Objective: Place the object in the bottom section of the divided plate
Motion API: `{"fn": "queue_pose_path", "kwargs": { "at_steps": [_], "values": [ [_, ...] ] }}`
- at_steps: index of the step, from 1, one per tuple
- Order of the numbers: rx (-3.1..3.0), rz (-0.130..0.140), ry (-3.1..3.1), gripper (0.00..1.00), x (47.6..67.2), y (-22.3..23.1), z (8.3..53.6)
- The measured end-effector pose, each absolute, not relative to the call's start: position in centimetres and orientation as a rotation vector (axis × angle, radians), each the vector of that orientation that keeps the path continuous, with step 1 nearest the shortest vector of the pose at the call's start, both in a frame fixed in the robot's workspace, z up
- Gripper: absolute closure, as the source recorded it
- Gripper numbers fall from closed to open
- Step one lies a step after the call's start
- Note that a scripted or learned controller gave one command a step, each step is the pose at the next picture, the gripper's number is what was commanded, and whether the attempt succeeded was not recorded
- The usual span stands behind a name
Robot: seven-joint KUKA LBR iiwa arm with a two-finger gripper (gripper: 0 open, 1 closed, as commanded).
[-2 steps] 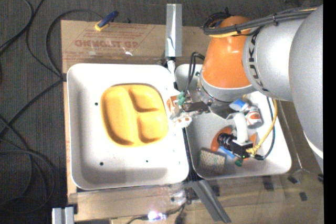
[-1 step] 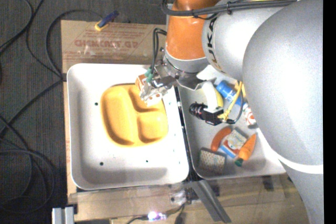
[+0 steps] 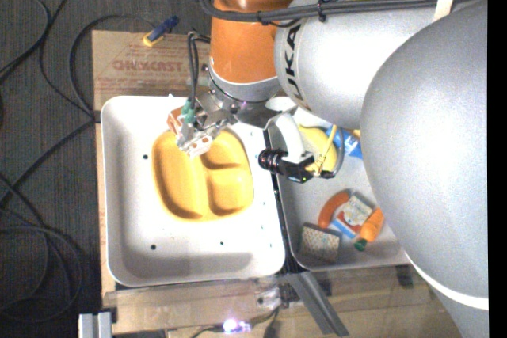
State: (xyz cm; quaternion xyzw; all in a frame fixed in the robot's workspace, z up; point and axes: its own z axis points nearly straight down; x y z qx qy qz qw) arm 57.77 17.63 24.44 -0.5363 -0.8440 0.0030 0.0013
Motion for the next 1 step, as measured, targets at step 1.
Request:
{"fn": "queue_pose_path", "kwargs": {
  "at_steps": [1],
  "values": [
    [-1.684, 0.009, -2.649, 0.00, 57.78, 17.61, 24.46]
  ]
}}
